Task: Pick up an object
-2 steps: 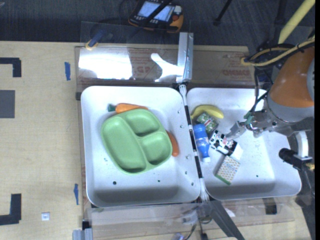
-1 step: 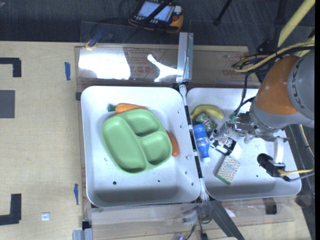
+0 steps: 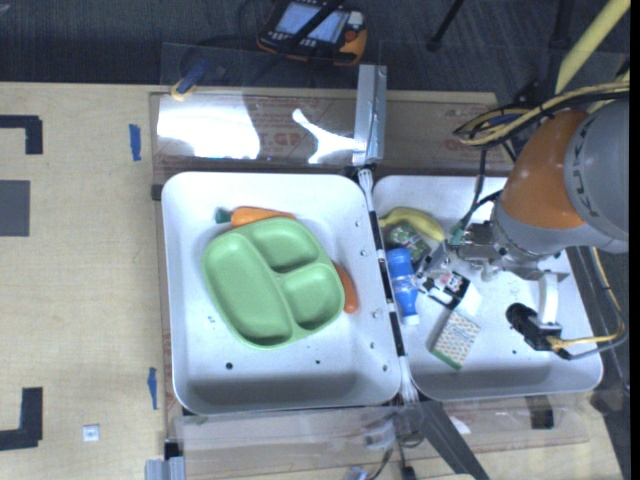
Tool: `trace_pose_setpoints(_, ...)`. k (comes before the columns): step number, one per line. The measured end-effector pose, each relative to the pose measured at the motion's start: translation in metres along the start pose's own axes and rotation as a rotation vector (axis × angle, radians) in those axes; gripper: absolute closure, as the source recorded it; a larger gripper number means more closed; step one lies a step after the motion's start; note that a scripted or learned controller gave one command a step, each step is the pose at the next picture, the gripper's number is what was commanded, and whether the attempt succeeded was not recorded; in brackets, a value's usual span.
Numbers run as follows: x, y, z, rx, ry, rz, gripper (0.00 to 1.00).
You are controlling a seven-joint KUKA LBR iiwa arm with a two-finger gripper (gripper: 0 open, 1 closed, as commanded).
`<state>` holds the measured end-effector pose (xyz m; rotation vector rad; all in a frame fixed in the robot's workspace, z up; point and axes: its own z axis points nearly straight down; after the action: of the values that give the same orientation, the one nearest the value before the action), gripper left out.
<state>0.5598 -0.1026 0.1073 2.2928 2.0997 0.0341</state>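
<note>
Camera view: glossy green divided tray (image 3: 273,280) in smooth white bin (image 3: 190,298).

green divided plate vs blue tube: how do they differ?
The green divided plate lies in the left bin; the blue tube lies in the right bin, against the divider. The plate is far larger and broad with three compartments; the tube is slim and elongated. The plate overlaps an orange item; the tube sits among clutter. Both lie flat.

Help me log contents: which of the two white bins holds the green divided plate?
The left bin holds the green divided plate; the right bin has small items and the arm over it.
</note>
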Motion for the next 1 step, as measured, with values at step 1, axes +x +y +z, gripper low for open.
trace_pose_setpoints(1,0.0005,-0.0192,-0.0005,-0.021,0.007,0.183,0.00)
